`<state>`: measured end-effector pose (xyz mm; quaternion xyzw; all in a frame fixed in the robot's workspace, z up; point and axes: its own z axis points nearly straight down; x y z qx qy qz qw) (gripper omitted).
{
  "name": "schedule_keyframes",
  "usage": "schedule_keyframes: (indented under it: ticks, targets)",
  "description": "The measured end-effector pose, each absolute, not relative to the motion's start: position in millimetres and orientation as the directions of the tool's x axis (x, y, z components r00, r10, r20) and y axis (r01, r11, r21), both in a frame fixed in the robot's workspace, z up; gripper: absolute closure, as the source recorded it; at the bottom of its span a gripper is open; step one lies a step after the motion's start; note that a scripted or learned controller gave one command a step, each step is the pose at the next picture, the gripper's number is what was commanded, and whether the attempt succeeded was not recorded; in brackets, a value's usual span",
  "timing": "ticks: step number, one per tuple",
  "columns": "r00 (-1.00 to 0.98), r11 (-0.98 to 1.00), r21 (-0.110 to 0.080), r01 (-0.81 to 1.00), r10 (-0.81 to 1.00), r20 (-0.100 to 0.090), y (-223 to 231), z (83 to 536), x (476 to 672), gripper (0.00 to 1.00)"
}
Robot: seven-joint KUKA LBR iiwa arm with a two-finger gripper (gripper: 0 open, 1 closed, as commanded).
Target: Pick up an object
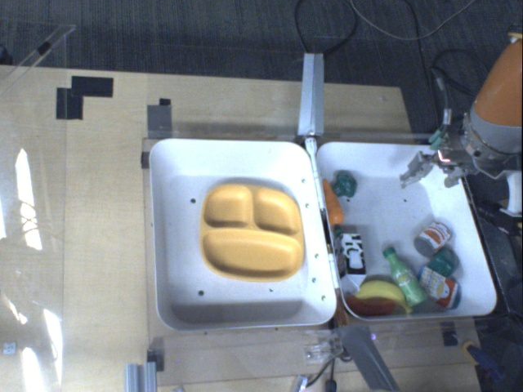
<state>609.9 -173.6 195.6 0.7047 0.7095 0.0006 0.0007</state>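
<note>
Banana and 1 green bottle lie unpicked at 6 o'clock; gripper, fingers spread, grasping nothing, hovers at 1 o'clock.

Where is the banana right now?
The banana lies in the right bin, at its near left corner. It rests beside a red fruit and just left of the green bottle.

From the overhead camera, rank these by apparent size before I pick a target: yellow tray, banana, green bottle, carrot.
Largest to smallest as they look:
1. Yellow tray, far the largest, in the left bin.
2. Banana.
3. Green bottle and carrot: alike in length, and the carrot is partly hidden by the bin wall, so I won't rank them.
</note>
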Motion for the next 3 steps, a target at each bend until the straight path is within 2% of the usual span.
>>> schedule_keyframes:
  ticks: [1, 2, 3]
  targets:
    - [-0.365, 0.365, 0.004, 0.931, 0.931, -0.001, -145, 93, 611.5, 0.0]
    - [-0.492, 0.492, 0.004, 0.871, 0.871, -0.004, -205, 93, 554.2, 0.0]
    - [-0.493, 0.493, 0.011, 0.87, 0.87, -0.007, -205, 104, 557.0, 1.0]
